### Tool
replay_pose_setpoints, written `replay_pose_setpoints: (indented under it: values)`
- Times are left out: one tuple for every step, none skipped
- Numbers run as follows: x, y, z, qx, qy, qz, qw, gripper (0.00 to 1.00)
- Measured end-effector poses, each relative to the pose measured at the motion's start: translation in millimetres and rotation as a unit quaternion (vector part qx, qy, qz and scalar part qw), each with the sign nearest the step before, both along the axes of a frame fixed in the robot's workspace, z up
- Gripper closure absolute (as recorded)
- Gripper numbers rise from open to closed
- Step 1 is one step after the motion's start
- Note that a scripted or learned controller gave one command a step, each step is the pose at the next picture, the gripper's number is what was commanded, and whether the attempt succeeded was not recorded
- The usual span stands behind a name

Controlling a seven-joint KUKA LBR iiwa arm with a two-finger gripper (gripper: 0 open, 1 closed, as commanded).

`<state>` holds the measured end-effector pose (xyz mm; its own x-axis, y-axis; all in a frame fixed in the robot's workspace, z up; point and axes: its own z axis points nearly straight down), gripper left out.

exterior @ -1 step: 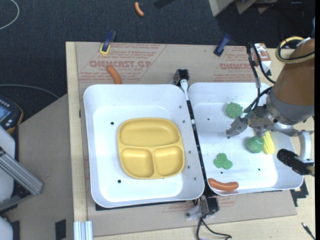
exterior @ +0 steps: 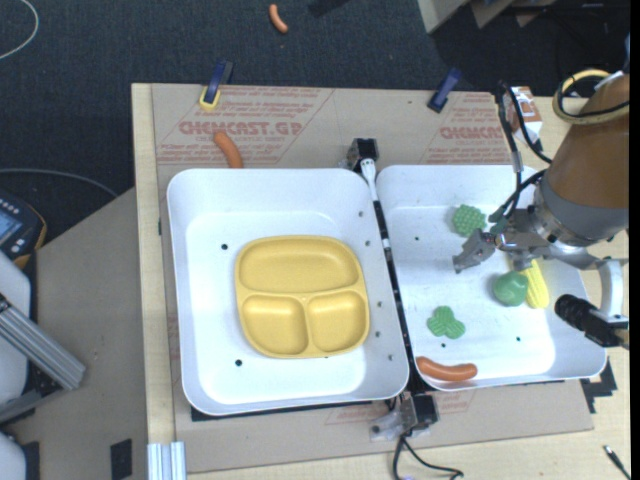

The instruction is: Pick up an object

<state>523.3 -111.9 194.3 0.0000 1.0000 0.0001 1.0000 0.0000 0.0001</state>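
Claw [exterior: 487, 251] low in right bin [exterior: 420, 193], nothing gripped.

Fingers look apart, bare. Nearest targets: green lump [exterior: 510, 288] touching corn cob [exterior: 537, 283], just beside claw; both probably light, smooth plastic, likely slippery, so grip across the middle. Arm [exterior: 590, 178] reaches in from right, wrist bent down over bin.

camera view: fixed overhead | tilted down | left bin [exterior: 190, 268] and right bin [exterior: 420, 193] both framed
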Motion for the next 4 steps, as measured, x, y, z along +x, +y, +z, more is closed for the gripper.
replay_pose_setpoints:
  values:
    - [9.3,-0.1,-50.7,0.0010,0.003,0.000,1.0000,0.00]
    - [8.3,0.8,-104.0,0.0011,0.003,0.000,1.0000,0.00]
    - [9.6,0.1,-90.4,-0.0001,0.000,-0.001,1.0000,1.00]
    - [14.2,-1.2,-27.8,-0.0009,-0.002,0.000,1.0000,1.00]
